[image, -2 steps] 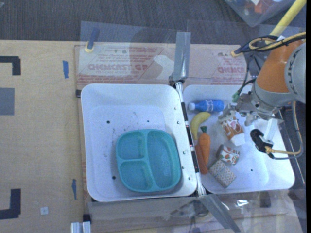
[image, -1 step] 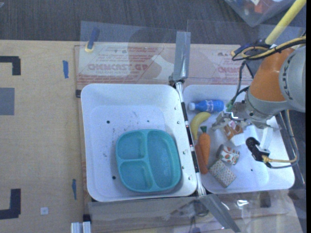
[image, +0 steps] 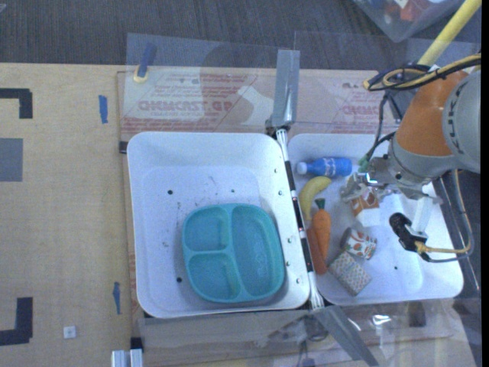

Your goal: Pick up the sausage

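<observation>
A small reddish-brown piece, apparently the sausage [image: 369, 202], lies in the right bin [image: 439, 277] near its upper middle. My gripper [image: 364, 188] hangs directly over it, under the grey wrist with the orange band [image: 428, 128], and covers part of it. Whether the gripper touches the sausage or stays just above it cannot be made out.
Along the right bin's left side are a blue bottle [image: 325, 166], a banana [image: 312, 193] and a carrot [image: 319, 238]. A small can [image: 361, 244] and a grey block [image: 350, 273] lie below the gripper. The left bin [image: 153, 167] holds a teal divided tray [image: 231, 252].
</observation>
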{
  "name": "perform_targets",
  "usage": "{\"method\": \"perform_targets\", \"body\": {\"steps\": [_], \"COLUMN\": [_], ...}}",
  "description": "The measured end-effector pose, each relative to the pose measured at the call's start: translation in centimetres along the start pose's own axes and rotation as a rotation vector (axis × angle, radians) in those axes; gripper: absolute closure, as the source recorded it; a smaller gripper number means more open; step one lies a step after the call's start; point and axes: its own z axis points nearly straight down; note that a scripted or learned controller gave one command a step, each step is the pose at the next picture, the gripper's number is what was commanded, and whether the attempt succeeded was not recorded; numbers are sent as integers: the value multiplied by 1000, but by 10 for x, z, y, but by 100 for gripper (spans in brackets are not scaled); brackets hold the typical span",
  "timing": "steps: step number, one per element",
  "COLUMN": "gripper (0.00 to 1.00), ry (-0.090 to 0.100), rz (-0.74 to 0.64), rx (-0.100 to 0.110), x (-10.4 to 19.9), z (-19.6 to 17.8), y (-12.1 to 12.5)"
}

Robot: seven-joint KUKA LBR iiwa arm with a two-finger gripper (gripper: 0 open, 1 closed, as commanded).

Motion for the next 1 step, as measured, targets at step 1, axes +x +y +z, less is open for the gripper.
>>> {"method": "perform_targets", "body": {"steps": [1], "gripper": [100], "ry": [1], "rz": [-109], "rx": [6], "x": [81], "z": [-87], "y": [12]}}
